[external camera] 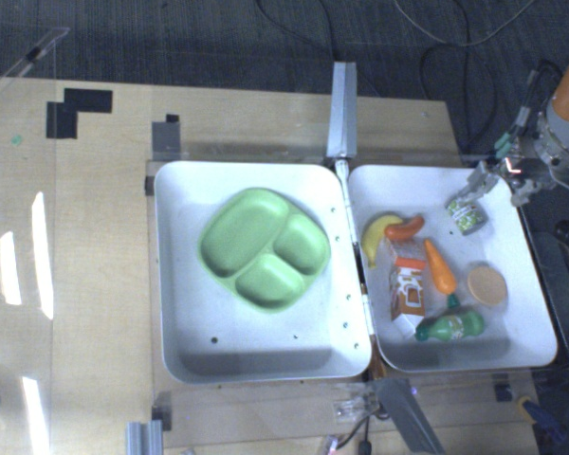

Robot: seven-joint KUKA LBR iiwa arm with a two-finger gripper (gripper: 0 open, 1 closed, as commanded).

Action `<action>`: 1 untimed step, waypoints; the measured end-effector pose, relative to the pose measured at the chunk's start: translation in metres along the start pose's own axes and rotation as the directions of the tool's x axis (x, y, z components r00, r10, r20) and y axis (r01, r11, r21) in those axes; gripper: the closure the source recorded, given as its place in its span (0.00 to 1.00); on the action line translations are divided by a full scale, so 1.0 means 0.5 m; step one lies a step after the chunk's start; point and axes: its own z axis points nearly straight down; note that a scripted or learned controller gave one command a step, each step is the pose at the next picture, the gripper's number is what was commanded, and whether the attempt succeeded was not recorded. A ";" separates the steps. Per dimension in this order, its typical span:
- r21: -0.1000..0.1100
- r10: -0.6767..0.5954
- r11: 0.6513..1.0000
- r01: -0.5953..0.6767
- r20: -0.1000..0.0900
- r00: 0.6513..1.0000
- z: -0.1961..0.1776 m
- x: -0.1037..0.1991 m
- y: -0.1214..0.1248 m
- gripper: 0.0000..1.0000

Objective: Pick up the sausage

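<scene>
A: Gripper [476, 190]: grey metal, angular, at the far right corner of the right bin [536, 301]. Jaw opening: cannot tell at this slant.

B: Held or touched?

A: Tip just above, perhaps touching, a small green speckled piece [468, 218]. Grip on it not confirmable.

B: Sausage [405, 227]?

A: Short, curved, glossy red-orange. Lies in the right bin's far left part, left of the gripper and apart from it. Rests against the banana [377, 233], a smooth yellow crescent next to the bin's left wall.

B: Other neighbours?

A: Just nearer the camera, a flat orange-and-white packet [408, 287]. Beside it a tapered orange carrot [440, 268] with a green end. Further right, a round tan disc [486, 285]. Along the near wall, a green bottle [450, 326] on its side.

B: Edges and free room?

A: White, smooth floor bare between sausage and speckled piece, and along the right wall. Low rounded rims all round. Left bin [171, 282] touching the right one, under a slim metal bar [342, 112] at the far side.

B: Left bin's contents?

A: One pale green plate [264, 246], matte, three lobed compartments, near the centre, open floor around it.

B: Beyond the bins?

A: Pale wooden bench [76, 254] with black tape marks [76, 107].
</scene>
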 end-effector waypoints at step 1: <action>0.003 0.119 0.993 -0.119 -0.001 0.993 0.238 0.112 -0.045 0.00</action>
